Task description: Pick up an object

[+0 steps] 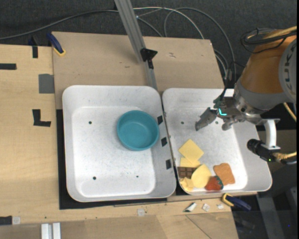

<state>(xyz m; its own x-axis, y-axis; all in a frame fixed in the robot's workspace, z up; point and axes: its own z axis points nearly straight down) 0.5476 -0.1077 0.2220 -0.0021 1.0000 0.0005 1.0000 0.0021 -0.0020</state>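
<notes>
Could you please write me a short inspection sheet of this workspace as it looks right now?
Surface: wooden bench bearing two white bins, left bin and right bin.
Job's things: blue bowl in the left bin; pile of toy food at the near end of the right bin.
Clutter: small bits on the bench edge in front of the right bin.
Grippers: gripper open, over the right bin, holding nothing.
Cables: cables looping behind the bins.
Surroundings: grey pole, dark floor.

Right bin (189,101) far half bare; food pile (202,168) crowds near end, w/ walls close.
</notes>
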